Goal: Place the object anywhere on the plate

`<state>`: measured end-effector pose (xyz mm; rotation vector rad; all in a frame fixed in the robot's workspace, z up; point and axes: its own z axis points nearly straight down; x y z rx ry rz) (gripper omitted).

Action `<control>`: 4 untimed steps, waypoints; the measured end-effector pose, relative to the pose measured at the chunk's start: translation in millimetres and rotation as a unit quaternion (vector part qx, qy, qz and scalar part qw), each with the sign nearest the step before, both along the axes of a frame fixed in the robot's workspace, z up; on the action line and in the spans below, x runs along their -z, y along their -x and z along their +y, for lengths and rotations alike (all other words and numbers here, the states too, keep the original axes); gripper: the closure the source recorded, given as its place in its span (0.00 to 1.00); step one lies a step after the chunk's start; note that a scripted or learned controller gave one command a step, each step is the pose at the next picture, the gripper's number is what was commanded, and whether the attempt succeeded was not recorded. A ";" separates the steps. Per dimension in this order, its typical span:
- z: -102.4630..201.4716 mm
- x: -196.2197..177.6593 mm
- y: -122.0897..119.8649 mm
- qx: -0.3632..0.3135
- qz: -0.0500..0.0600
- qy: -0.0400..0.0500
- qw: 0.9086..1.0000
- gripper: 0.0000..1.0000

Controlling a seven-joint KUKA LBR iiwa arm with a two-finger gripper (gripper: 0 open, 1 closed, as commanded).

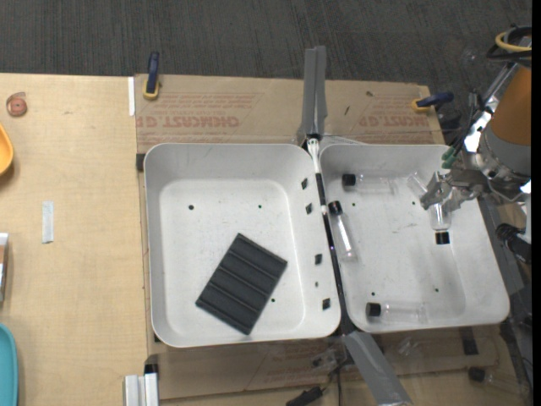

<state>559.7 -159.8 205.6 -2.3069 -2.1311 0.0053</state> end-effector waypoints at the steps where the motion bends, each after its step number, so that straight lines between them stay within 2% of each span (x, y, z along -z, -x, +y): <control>1: 43.1 -16.1 -53.5 -0.138 -0.001 0.000 0.990 1.00; 2: 105.8 -45.9 -94.2 -0.349 -0.002 0.000 0.937 1.00; 3: 181.5 -70.5 -99.8 -0.389 -0.002 0.000 0.921 1.00; 4: 229.7 -179.6 -81.1 -0.469 -0.001 -0.001 0.883 1.00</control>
